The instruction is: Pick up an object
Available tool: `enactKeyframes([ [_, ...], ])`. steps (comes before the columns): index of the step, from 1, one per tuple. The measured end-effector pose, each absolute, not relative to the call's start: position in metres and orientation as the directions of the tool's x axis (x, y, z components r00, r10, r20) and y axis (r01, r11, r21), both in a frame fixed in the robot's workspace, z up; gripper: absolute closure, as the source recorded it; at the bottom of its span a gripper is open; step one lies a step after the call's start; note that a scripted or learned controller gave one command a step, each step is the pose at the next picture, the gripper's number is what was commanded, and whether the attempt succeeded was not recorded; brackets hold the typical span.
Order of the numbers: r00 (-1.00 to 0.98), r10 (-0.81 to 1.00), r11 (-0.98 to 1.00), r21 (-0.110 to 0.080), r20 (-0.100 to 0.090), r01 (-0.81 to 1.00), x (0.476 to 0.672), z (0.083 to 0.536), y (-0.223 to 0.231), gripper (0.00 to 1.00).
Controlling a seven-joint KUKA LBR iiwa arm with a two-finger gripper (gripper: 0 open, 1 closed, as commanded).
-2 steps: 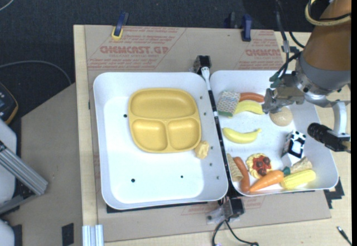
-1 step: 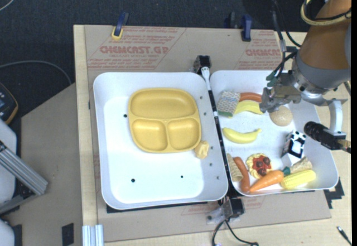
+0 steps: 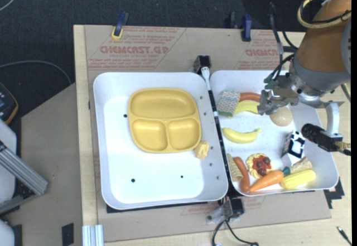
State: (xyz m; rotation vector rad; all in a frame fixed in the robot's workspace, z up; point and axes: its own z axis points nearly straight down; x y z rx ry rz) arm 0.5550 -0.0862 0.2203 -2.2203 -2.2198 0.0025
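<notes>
The arm (image 3: 321, 44) comes in from three o'clock and hangs over the upper part of the right bin (image 3: 330, 175). Its gripper (image 3: 271, 101) sits low over the toy food there, just at nine o'clock of a pale round piece (image 3: 282, 117) and touching or nearly touching the upper banana (image 3: 247, 107); whether it is released or clenched cannot be told, as the tips are too dark and small to read.

Nothing is seen caught in the gripper. The upper banana lies at its nine o'clock side, with a red sausage (image 3: 249, 96) just beyond at twelve o'clock of that banana and a grey-green sponge-like piece (image 3: 227, 102) further toward nine o'clock. A second banana (image 3: 241, 135) lies near the bin's middle. Toward six o'clock sit a small pizza slice (image 3: 259, 163), a carrot (image 3: 265, 180), a corn cob (image 3: 298, 178) and another sausage (image 3: 240, 168). A black-and-white piece (image 3: 294, 144) rests near four o'clock.

The left bin (image 3: 106, 144) holds a yellow divided plate (image 3: 164, 119), and a small pale yellow piece (image 3: 202, 150) lies just at the plate's four o'clock corner.
</notes>
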Motion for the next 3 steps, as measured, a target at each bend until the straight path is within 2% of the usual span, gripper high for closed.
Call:
enactKeyframes([
  [1,0.001,1.0,-0.001,-0.003,0.001,1.0,0.543,0.215,-0.089,1.0],
  [2,0.001,1.0,-0.001,0.002,-0.001,1.0,0.546,0.217,-0.098,1.0],
  [3,-0.003,1.0,0.003,0.004,-0.001,1.0,0.555,0.225,-0.083,1.0],
])
